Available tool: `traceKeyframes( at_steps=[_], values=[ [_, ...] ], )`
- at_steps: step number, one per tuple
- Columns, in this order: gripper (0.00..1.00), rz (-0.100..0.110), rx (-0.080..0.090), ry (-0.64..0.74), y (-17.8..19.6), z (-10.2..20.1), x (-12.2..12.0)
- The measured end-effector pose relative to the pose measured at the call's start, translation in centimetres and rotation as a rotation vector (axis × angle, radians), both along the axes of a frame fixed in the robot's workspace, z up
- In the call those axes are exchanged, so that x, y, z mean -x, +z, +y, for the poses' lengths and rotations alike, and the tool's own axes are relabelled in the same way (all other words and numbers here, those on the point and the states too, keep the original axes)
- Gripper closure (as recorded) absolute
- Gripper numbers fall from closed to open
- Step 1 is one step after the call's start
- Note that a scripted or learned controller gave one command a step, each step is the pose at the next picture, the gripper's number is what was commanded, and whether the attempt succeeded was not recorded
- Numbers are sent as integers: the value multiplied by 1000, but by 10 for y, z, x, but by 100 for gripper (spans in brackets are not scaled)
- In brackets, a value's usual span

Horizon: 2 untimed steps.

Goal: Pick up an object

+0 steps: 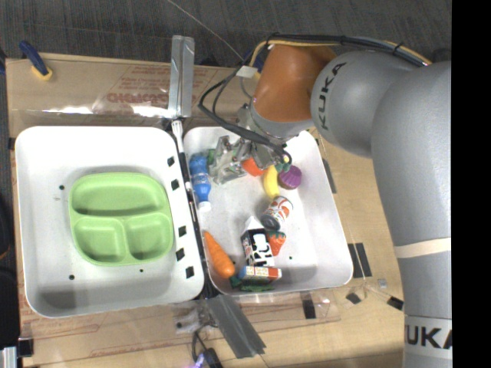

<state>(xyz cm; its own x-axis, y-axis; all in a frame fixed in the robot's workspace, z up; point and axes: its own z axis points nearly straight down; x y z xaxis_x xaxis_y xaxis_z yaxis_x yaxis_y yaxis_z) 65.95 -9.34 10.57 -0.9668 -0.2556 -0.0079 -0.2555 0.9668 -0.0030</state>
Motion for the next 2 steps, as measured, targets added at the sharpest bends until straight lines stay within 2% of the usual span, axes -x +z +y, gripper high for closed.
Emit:
traceKeyframes(
  at_steps=[1, 2],
  values=[
    [100, -7, 0, -97, 174, 11, 0],
    [100, 3, -1, -117, 188, 48, 2]
  ],
)
